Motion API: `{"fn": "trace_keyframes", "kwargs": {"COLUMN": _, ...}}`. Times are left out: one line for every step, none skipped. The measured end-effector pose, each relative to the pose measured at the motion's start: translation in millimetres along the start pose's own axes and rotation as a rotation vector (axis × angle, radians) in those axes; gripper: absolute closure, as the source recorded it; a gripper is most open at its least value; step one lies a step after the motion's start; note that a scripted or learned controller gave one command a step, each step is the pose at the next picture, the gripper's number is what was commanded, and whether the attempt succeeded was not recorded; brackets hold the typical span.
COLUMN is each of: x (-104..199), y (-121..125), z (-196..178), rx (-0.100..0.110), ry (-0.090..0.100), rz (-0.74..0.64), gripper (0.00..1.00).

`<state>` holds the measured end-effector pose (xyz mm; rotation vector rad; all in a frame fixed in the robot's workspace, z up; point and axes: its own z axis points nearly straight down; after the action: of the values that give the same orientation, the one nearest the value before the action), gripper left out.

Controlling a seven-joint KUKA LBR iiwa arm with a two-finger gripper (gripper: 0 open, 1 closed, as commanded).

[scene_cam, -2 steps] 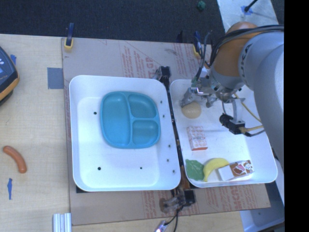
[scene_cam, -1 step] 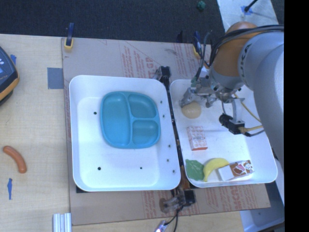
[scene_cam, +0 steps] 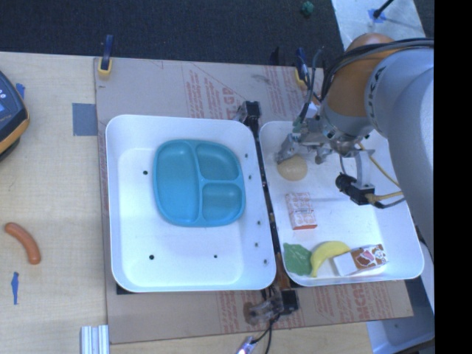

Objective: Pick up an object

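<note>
Camera view
Gripper [scene_cam: 299,151]: low in the right bin's [scene_cam: 402,231] far left corner; whether it is open or grasping anything, cannot tell.
Tan ball [scene_cam: 293,169]: just beside the gripper.
Near end: banana [scene_cam: 327,254], green piece [scene_cam: 297,258], packet [scene_cam: 367,257].
Left bin [scene_cam: 129,198]: blue plate [scene_cam: 199,182].

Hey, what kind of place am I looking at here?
Likely a robotics lab test bench: a robot arm reaches over two white bins, one holding a blue divided plate, the other toy food such as a banana.
</note>
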<state>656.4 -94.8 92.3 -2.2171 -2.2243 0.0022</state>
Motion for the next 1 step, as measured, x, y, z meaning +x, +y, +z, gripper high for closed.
{"fn": "trace_keyframes", "kwargs": {"x": 1.4, "y": 0.0, "z": 0.0, "rx": 0.001, "ry": 0.0, "rz": -0.002, "gripper": 0.0}}
